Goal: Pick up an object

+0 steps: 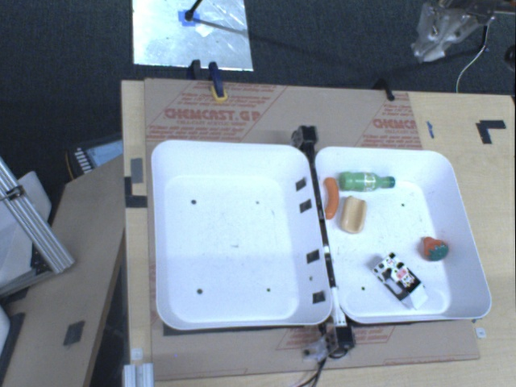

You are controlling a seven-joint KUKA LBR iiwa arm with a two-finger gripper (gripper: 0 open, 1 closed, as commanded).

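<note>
Several small objects lie in the right bin (463,216). A green bottle (365,181) rests on its side near the back. Just left of it is an orange sausage-shaped piece (330,197), with a tan block (352,214) beside that. A red and teal object (434,248) sits near the right wall. A black-and-white patterned box (399,278) lies toward the front. My gripper (433,39) hangs at the top right of the view, well behind the bins and far from every object.
The left bin (169,216) adjoins the right one along a central divider with black clips (313,216). Both stand on a cardboard sheet (242,111). A shiny metal plate (192,21) lies on the floor behind.
</note>
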